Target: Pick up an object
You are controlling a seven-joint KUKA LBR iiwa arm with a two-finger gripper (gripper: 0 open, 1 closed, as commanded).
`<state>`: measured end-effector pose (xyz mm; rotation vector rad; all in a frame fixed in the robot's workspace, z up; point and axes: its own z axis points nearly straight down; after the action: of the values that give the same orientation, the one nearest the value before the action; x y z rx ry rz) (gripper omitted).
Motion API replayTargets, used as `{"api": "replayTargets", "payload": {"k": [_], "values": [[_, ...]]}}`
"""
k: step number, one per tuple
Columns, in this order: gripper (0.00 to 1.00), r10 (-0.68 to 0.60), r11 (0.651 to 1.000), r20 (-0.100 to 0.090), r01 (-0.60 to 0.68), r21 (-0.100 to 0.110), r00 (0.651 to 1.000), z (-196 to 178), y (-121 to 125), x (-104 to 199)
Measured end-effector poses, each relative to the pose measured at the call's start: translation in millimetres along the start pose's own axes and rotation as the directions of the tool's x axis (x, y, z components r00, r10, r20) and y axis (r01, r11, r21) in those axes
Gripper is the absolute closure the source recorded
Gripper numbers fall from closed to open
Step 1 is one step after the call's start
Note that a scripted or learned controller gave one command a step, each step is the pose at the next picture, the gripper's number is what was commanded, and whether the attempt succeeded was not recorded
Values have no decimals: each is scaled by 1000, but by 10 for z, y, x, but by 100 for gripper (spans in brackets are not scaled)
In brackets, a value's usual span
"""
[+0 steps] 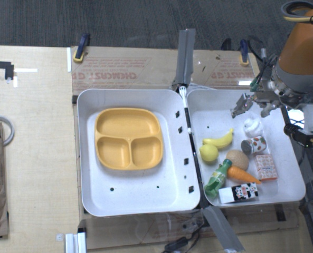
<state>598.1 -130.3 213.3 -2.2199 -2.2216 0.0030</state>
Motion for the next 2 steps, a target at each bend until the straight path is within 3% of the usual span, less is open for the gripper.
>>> {"api": "replayTargets", "payload": {"k": [1, 2], "values": [[0, -47, 999, -1, 47, 1, 999, 1165, -587, 335], [0, -3, 1000, -1, 3, -1, 1000, 1222, -1195, 316]]}}
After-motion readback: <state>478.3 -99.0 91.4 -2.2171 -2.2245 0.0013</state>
